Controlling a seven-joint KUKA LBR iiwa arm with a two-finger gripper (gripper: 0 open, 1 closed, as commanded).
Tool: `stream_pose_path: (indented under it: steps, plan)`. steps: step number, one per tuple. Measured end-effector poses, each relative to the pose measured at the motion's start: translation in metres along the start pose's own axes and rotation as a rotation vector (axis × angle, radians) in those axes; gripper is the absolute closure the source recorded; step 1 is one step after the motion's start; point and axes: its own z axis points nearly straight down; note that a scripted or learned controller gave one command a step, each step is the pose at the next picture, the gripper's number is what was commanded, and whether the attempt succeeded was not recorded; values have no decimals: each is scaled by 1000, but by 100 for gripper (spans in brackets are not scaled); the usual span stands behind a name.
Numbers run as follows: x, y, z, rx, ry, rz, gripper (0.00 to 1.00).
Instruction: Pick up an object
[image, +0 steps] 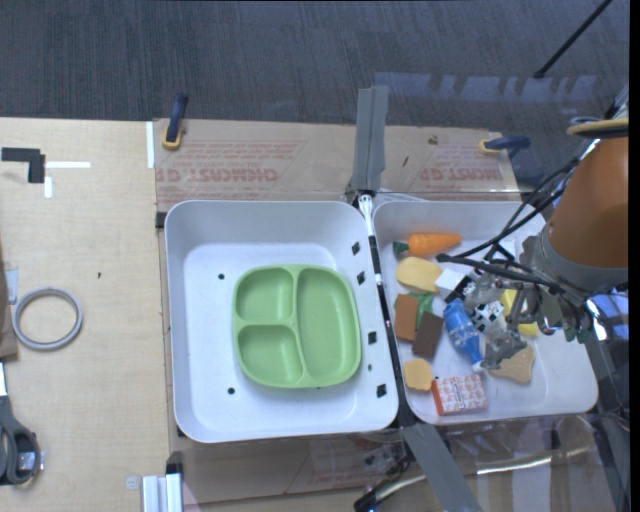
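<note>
The right white bin (560, 395) holds a heap of toy food. An orange carrot (433, 243) lies at the back with a yellow piece (418, 273) in front of it. Brown blocks (408, 318) sit at the left, and a blue bottle (462, 334) lies in the middle. A red and white box (459, 394), a small yellow-orange piece (418, 374) and a tan slice (516, 367) lie near the front. My gripper (493, 318) reaches in from the right, low over the middle of the heap, right beside the blue bottle. Cables and the wrist cover the objects under it.
The left white bin (190, 300) holds a green divided plate (297, 326). A grey tape ring (44, 318) and scissors (18, 452) lie on the wooden bench at the left. A divider wall (374, 290) separates the bins.
</note>
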Motion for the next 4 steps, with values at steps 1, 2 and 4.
stream_pose_path:
  steps: [1,2,4]
  plan:
    - [-49,-16,79,0,-25,278,0]
    - [-95,-23,102,0,-5,477,0]
    - [-127,26,3,1,-2,865,100]
